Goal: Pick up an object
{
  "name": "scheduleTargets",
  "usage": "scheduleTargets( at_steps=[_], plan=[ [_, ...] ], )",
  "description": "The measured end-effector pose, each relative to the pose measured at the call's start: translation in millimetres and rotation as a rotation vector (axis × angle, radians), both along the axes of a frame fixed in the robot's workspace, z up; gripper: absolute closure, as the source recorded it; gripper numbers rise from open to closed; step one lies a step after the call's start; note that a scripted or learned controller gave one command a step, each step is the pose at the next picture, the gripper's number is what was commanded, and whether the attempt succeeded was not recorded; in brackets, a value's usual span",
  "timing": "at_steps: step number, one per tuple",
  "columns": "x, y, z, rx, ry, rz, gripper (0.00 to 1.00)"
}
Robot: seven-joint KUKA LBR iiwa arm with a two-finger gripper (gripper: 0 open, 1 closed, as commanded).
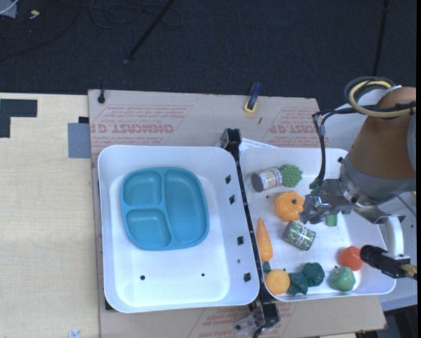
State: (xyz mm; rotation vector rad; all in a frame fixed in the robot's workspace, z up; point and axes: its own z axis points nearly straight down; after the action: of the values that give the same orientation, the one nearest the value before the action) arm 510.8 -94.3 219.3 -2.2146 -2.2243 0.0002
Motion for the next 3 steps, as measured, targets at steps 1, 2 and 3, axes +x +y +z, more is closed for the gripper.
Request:
scheduleTargets(
  at_steps=[1, 2, 3],
  plan=[
    [35.7, 47.5, 10.6, 0.000, -0.002, 0.001, 1.00],
    [28.9, 59.6, 9.3, -0.001, 0.003, -0.004, 1.00],
    [39.9, 71.2, 1.8, -0.002, 0.001, -0.004, 1.00]
  ],
)
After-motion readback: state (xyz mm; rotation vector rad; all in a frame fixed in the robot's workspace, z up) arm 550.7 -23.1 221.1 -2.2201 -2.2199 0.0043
